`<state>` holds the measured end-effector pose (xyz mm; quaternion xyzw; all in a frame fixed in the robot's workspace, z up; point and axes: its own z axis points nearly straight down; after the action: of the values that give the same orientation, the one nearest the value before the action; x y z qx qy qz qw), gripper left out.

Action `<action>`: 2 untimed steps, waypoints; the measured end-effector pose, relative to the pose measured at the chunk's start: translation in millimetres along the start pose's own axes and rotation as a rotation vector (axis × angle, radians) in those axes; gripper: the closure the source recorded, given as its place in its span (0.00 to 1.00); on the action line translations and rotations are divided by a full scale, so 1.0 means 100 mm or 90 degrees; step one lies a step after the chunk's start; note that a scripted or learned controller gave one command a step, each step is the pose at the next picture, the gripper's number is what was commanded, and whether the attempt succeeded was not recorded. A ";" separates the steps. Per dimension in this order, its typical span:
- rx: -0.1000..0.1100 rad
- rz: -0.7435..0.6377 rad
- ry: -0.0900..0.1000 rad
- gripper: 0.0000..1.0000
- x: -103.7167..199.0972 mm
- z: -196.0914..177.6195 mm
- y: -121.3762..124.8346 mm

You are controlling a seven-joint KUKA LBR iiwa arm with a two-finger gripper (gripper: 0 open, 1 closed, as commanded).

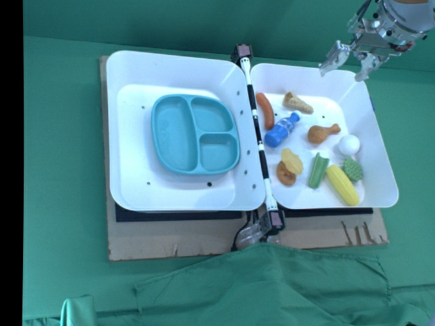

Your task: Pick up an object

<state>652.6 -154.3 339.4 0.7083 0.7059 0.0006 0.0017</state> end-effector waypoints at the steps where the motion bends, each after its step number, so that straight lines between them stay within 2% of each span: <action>1: 0.006 0.004 0.000 0.00 -0.36 0.87 -0.44; 2: -0.004 0.000 -0.002 0.00 -0.32 1.48 -0.92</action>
<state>560.8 -185.9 191.3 0.7083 0.7059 0.0018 0.0052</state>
